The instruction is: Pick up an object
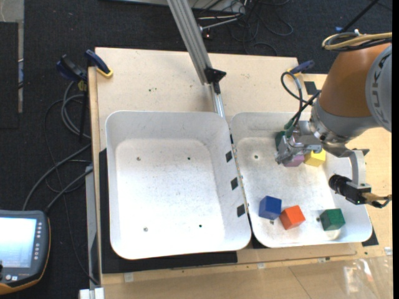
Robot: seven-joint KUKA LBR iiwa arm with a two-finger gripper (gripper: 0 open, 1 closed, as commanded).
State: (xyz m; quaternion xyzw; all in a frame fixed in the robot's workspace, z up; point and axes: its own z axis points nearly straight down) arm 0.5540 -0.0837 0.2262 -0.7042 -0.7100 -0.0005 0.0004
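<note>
Orange-banded arm (355, 86) shows partial lettering "UK"; its hand (288, 153) sits by purple block (295, 161), grip state unclear.

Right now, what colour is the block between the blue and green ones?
Orange block, clear in the camera view.

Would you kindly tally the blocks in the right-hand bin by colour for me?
Blue block: 1
Orange block: 1
Green block: 1
Yellow block: 1
Purple block, partly hidden under the pincer: 1
Total: 5
</note>
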